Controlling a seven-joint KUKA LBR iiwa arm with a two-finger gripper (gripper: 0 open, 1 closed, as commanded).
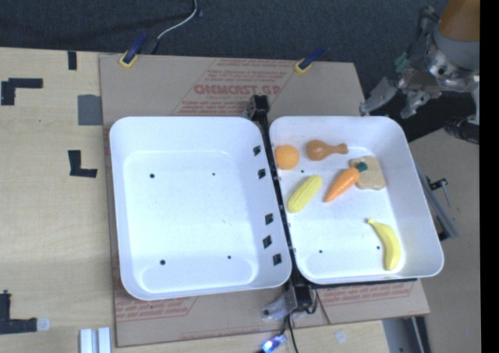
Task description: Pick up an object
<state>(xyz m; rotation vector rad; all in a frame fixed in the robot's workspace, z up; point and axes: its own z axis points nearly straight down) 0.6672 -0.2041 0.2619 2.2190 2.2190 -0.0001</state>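
Below me, on a cardboard sheet [234, 86], stand two white bins side by side. All the toy food lies in the right bin [417, 188]: orange [286, 157], drumstick [324, 149], corn [303, 192], carrot [342, 184], banana [387, 244]. My gripper [401, 93] hangs outside that bin's far corner, holding nothing; whether the jaws are apart, I cannot tell. The carrot is nearest, well apart from me.

floor: dark blue carpet [312, 1] | bench: pale wood [47, 211] | board: brown cardboard [226, 86], clamped
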